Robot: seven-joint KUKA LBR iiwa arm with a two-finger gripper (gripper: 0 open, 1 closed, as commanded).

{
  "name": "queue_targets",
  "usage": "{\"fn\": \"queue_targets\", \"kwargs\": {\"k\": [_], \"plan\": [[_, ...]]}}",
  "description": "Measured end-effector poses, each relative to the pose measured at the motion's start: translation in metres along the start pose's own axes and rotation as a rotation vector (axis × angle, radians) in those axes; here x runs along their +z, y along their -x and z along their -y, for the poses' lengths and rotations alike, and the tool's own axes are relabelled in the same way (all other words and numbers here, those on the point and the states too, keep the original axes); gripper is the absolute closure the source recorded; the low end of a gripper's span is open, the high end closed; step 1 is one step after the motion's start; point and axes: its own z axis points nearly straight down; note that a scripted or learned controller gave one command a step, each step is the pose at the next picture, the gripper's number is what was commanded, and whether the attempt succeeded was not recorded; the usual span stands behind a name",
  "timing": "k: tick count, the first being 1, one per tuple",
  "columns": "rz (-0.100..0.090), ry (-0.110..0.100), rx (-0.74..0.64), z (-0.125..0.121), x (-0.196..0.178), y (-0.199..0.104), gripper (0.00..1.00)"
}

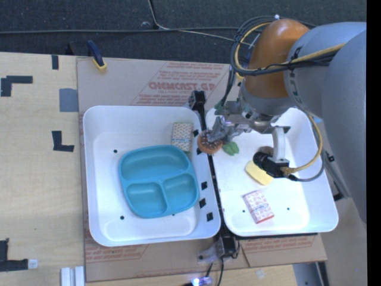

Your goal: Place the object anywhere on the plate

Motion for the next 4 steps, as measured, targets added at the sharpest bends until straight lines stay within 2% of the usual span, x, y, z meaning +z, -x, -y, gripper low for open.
{"fn": "queue_targets", "kwargs": {"k": [1, 2, 3, 4], "plan": [[0.0, -0.001, 0.0, -0.01, 0.008, -0.058, 1.0], [0.0, 0.001, -0.001, -0.019, -0.006, -0.119, 1.0], [0.001, -0.001, 0.001, -0.024, 0.0, -0.17, 1.0], [0.0, 0.001, 0.002, -0.035, -0.022, -0.208, 1.0]]}}
